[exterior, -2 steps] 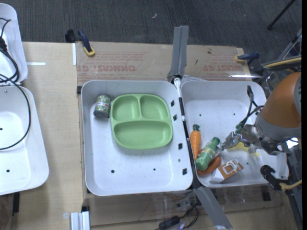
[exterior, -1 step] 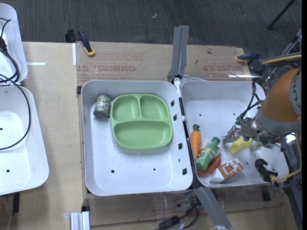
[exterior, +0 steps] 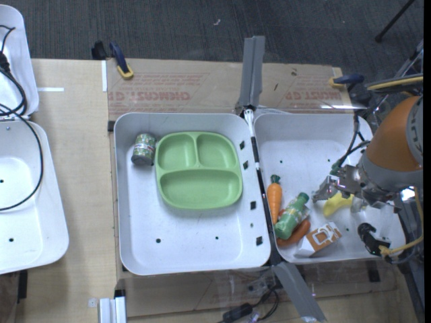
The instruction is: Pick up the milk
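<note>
While the milk carton (exterior: 322,239) lay on its side at the right bin's (exterior: 296,136) near edge, long axis running left-right, top toward the right, the gripper (exterior: 340,192) hovered just beyond it, its grip unreadable.

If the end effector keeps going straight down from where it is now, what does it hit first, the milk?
Probably not. The end effector hangs over the yellow item, so that looks first in line. The milk carton lies nearer the front wall of the right bin. Depth is hard to judge.
</note>
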{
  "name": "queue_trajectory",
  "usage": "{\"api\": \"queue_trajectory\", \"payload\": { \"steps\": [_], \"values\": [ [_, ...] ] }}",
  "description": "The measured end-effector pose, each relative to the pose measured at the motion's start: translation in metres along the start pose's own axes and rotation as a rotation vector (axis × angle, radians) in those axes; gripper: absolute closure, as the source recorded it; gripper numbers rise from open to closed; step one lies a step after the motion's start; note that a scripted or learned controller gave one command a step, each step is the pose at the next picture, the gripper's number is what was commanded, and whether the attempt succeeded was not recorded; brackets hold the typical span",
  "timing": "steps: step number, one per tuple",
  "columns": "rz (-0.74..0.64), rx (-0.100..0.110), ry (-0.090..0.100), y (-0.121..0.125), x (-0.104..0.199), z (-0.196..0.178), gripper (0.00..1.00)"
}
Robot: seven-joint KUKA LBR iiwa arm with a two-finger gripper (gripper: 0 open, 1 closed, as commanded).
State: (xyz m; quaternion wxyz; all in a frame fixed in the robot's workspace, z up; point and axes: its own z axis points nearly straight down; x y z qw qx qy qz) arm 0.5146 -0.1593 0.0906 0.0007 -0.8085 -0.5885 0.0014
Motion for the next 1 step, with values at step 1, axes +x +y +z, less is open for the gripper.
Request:
{"api": "queue_trajectory", "payload": {
  "steps": [1],
  "values": [
    [-0.202, 0.001, 0.001, -0.0363, -0.0108, -0.0002, 0.00]
  ]
}}
